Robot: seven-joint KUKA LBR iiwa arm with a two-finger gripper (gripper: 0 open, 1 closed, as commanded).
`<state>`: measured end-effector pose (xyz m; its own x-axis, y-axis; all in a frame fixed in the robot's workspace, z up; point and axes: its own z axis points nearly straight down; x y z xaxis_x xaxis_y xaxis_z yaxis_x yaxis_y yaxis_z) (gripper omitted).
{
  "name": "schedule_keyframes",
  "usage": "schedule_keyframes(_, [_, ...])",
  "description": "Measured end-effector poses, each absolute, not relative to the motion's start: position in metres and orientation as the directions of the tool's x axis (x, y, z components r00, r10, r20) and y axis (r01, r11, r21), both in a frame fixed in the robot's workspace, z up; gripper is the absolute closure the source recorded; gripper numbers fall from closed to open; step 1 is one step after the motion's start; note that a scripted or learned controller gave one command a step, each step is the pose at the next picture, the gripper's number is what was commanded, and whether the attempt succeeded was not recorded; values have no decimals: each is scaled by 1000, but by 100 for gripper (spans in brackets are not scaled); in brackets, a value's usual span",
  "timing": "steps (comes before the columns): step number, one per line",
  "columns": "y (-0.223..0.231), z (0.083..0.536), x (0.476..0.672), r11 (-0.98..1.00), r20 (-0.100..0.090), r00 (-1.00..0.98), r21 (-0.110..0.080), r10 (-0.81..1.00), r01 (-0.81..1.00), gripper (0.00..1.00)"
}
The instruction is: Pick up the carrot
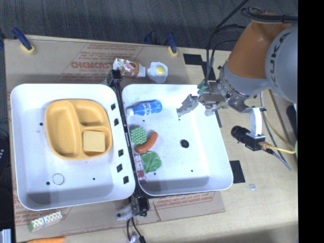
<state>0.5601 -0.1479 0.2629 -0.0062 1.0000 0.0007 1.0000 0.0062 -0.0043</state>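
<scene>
Carrot (147, 142) near divider, hand (186, 107) apart

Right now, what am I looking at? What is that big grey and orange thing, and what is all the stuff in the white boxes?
That big thing is a robot arm. The camera sits above the bench and looks down at a slant, and the arm reaches in from the right. Its end effector, the part that grabs, hangs over the right bin with nothing in it. By that bin's left wall lie a blue bottle, an orange carrot beside a green knobbly toy, and a green leaf. The left bin holds a yellow tray with a tan block in one compartment. The robot is meant to pick up the carrot.
</scene>
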Motion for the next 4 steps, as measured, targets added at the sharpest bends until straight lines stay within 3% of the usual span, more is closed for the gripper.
schedule_keyframes(1, [-114,132,589,-156,1,156,-8,988,988,0])
schedule_keyframes(2, [-96,91,563,-395,0,395,-7,919,919,0])
schedule_keyframes(3, [-146,161,641,-348,0,348,-1,938,938,0])
schedule_keyframes(4, [-111,92,590,-650,-2,650,-8,760,760,0])
